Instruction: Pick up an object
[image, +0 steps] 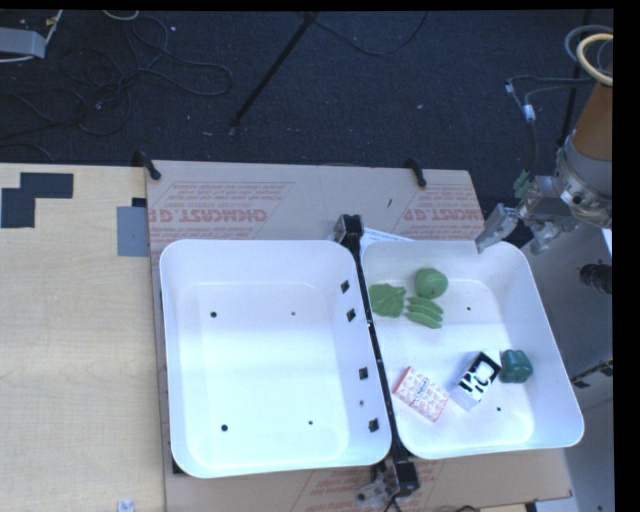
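Approach step, nothing grasped yet. Gripper (508, 228) hovering over far right corner of right bin (545, 330); jaws' state impossible to tell. 6 candidate objects in that bin, green ball (431, 282) nearest. Next: descend onto 1, close.

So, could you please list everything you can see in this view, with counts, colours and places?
White bins: 2, side by side; left bin, right bin.
Green pieces: 3, upper part of right bin; round one, leaf-like one, ribbed one.
Teal lump: 1, right side of right bin.
Black-and-white box: 1, beside the teal lump.
Pink patterned packet: 1, lower part of right bin.
Cardboard sheet: 1, brown, under the bins.
Gripper: 1, grey, over the right bin's upper right corner.
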